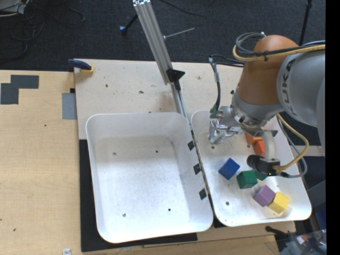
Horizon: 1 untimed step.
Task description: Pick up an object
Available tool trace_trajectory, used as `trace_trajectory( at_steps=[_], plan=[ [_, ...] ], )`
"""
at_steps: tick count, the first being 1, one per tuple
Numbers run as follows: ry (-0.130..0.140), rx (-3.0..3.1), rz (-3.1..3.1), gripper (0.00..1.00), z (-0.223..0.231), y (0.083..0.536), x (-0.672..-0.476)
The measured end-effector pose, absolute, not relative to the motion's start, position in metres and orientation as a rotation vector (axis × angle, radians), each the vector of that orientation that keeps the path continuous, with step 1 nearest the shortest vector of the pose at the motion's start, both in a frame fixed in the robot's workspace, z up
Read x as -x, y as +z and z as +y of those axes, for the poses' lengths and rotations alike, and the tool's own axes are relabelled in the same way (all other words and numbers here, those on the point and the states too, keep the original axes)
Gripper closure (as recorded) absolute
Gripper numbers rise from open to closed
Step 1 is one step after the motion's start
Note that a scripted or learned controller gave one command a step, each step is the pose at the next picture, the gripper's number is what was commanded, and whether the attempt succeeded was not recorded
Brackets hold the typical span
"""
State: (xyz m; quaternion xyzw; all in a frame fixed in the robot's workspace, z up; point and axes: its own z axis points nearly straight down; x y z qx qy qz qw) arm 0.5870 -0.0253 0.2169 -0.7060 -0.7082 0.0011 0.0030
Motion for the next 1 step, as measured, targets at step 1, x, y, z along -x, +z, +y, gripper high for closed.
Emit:
trace_trajectory(
  at_steps=[1],
  plan=[
    [0.003, 2.212, -2.223, 1.0, 0.0357, 0.2162, -0.5757]
  ],
)
